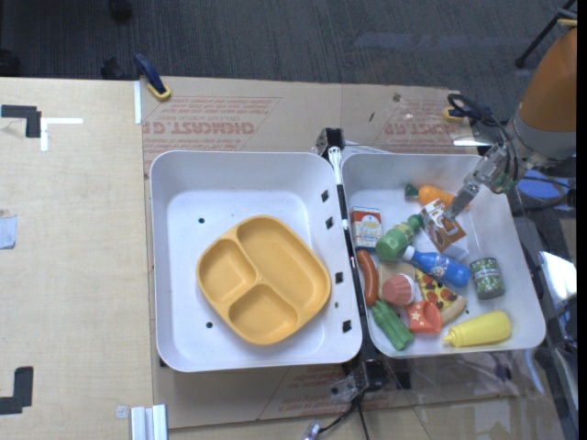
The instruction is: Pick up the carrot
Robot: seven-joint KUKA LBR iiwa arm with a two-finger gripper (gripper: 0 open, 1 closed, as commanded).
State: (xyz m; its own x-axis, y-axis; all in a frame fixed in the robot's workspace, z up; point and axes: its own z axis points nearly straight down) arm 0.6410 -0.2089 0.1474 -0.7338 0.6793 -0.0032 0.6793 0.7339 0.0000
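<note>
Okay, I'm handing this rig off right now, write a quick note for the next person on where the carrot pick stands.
Gripper: low in the right white bin, over the brown snack packet; nothing seen held.
Orange toy carrot with green top: lying near that bin's back wall, just left of the gripper, apart from it.
Yellow divided plate: in the left white bin.
Done: arm reached into the right bin.
Left: shift to the carrot, grasp, lift.
</note>
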